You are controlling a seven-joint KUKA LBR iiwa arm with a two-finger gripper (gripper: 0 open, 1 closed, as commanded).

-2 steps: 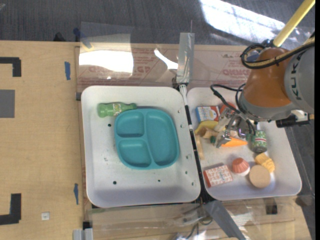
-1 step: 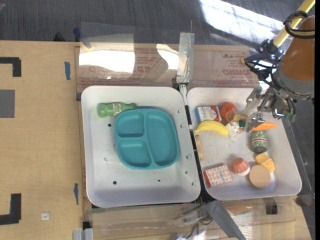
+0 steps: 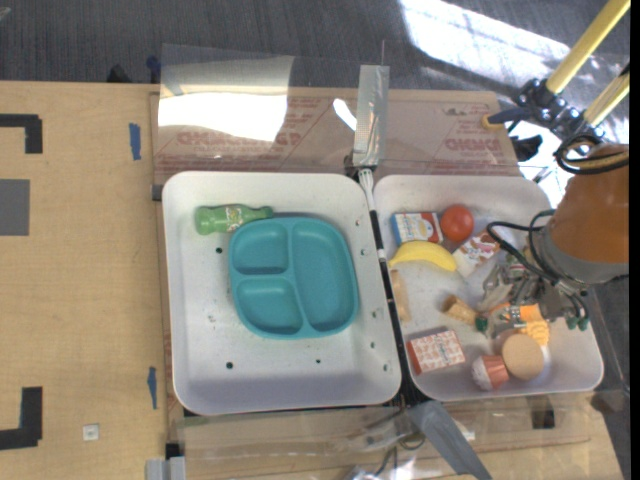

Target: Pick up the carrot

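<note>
From the camera above the counter (image 3: 80, 268), my arm (image 3: 596, 218) comes in at the right edge of the frame and my fingers (image 3: 520, 298) hang low over the right bin (image 3: 585, 368). Whether they are open or closed, I cannot tell. The carrot (image 3: 530, 315) lies just beneath them, an orange piece at the right centre of that bin, beside an egg (image 3: 522, 357). A banana (image 3: 422, 256) and a tomato (image 3: 457, 222) sit further up. The left bin (image 3: 190, 368) holds a teal divided plate (image 3: 292, 275) and a green bottle (image 3: 228, 217).
</note>
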